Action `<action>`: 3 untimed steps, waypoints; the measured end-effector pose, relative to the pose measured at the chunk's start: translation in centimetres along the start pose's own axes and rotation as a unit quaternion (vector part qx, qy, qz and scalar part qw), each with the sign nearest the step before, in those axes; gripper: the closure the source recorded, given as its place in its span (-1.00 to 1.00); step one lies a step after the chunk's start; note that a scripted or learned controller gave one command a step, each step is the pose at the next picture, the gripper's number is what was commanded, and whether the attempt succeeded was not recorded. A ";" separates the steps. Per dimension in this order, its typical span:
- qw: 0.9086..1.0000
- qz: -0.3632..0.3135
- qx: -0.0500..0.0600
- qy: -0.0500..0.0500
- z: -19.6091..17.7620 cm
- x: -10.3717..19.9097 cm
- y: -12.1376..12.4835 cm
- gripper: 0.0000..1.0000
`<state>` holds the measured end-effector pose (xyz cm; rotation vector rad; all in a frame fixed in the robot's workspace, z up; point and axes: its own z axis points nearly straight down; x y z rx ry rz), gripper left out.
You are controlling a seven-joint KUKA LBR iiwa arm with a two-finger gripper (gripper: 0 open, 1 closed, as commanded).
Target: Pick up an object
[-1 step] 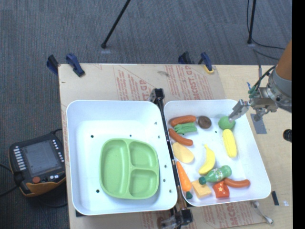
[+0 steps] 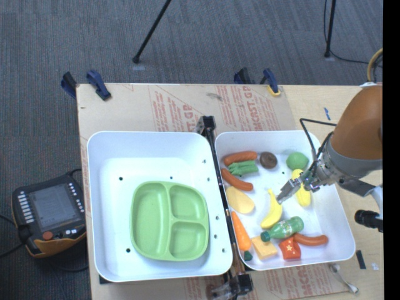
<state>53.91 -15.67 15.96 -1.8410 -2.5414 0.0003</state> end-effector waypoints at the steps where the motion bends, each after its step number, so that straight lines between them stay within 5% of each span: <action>1: 0.985 -0.171 -0.006 -0.006 6.4 -6.5 1.7 -1.00; 2: 0.986 -0.169 -0.011 -0.011 5.2 -6.7 1.9 1.00; 3: 0.960 -0.281 -0.003 -0.003 -8.4 5.3 7.9 1.00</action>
